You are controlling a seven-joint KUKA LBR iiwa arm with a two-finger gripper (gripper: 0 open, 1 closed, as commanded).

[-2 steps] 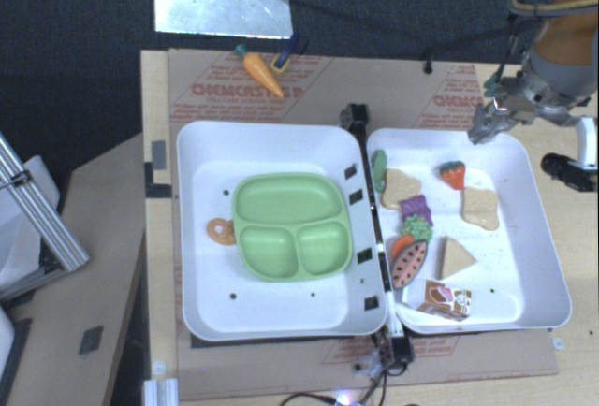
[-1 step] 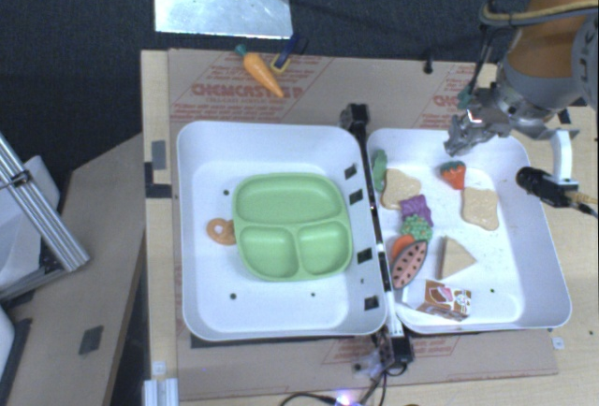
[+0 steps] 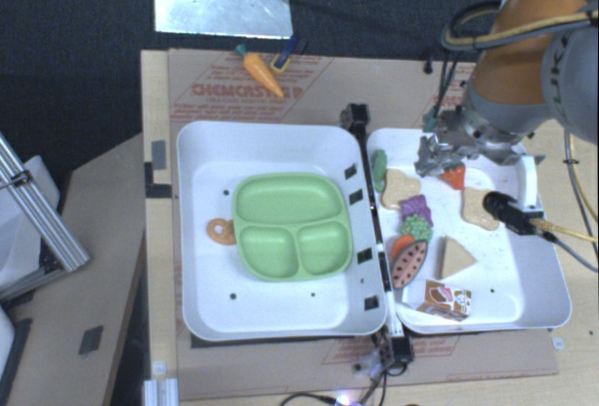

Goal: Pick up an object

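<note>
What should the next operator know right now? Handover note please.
Claw: low over the right bin, near its back edge; no object visibly between its fingers.
Right bin holds the toy food: bread slice, purple grapes, red piece beside the claw, wedge, printed packet.
Left bin: green tray, small pretzel.
Carrot lies on the bench behind the bins.
Done: nothing lifted. Left: grasp and lift one object.

Two bins sit side by side, the left bin [image 3: 201, 236] holding a tray [image 3: 290, 224] with a small ring [image 3: 221, 231] just left of it, the right bin [image 3: 543, 287] holding toy foods, and a carrot [image 3: 261, 74] lying far behind them.
</note>
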